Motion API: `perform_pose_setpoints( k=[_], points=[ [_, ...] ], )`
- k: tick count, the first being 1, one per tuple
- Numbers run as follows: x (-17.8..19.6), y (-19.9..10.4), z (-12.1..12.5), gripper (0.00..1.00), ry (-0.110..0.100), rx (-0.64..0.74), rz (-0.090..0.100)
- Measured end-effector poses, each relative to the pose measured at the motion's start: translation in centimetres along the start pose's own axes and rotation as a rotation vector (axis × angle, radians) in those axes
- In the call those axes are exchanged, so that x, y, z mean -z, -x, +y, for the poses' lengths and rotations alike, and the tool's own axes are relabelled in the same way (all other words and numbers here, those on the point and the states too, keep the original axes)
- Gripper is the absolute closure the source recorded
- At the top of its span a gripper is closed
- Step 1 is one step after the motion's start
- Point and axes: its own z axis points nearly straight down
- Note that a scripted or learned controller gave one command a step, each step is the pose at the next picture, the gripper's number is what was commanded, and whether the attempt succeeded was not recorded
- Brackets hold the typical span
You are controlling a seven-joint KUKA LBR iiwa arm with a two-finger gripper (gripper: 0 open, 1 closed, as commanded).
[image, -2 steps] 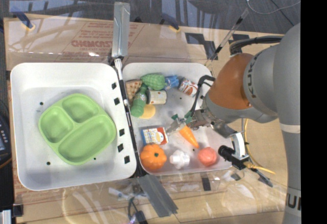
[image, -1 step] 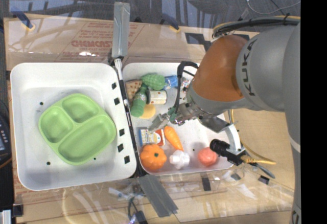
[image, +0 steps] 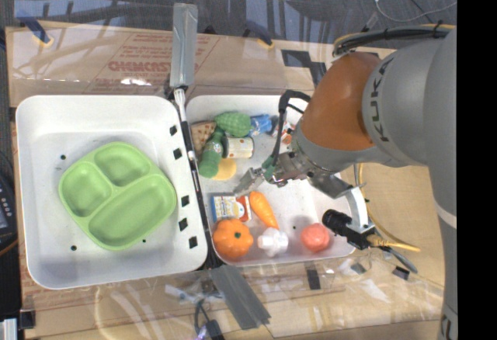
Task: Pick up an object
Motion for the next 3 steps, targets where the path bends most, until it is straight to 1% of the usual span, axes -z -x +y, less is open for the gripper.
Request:
perform_pose_setpoints(
  k=[1, 2, 3],
  points=[
    [-8.5, 0.3, -0.2, 0.0, 0.007, -0.153, -0.001],
    [-7.2, 1.4, -0.3, 1.0, 0.015, -0.161, -0.021],
    [3.4, 0.3, 3.4, 1.0, 0.002, -0.203, 0.002]
  ],
)
